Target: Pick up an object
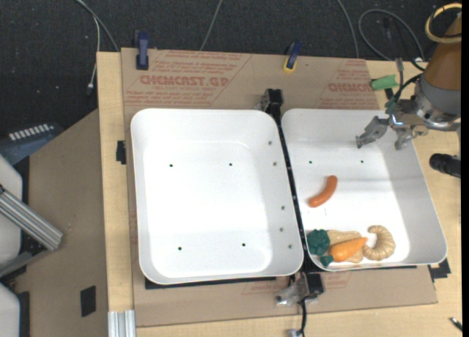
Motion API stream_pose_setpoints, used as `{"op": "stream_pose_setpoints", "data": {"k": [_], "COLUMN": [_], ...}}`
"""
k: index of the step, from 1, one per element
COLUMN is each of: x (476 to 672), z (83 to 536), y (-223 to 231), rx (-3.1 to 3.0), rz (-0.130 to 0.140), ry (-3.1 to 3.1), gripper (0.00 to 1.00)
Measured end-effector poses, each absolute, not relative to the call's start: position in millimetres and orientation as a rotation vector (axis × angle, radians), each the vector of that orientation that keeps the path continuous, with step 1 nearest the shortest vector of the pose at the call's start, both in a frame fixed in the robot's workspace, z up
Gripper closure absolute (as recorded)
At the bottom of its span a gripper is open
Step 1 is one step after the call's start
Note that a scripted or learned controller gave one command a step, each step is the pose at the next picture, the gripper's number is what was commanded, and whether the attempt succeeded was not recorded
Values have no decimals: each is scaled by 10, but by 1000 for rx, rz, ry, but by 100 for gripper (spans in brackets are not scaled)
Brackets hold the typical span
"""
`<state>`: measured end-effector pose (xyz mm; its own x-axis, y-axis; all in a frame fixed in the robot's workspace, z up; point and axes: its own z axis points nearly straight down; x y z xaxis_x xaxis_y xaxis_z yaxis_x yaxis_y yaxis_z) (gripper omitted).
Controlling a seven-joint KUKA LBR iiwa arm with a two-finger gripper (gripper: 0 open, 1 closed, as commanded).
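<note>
Our tool (386, 132) hangs spread and empty over the right bin (410, 182); we judge the lone sausage (323, 190) easiest, approached straight down across its width.

Lab: clamped board (242, 79), cables (66, 6), bins (212, 196).

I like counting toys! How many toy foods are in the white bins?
4, all in the right bin: an orange sausage near its middle, and a green piece, a carrot and a beige croissant bunched at the near edge. More may hide beneath.
</note>
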<state>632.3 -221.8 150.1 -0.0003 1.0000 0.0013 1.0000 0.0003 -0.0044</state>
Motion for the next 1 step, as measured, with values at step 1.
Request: {"op": "stream_pose_setpoints", "data": {"k": [1], "x": [6228], "z": [921], "y": [-2195], "rx": [-2218], "rz": [4], "ry": [-2219], "gripper": [0]}}
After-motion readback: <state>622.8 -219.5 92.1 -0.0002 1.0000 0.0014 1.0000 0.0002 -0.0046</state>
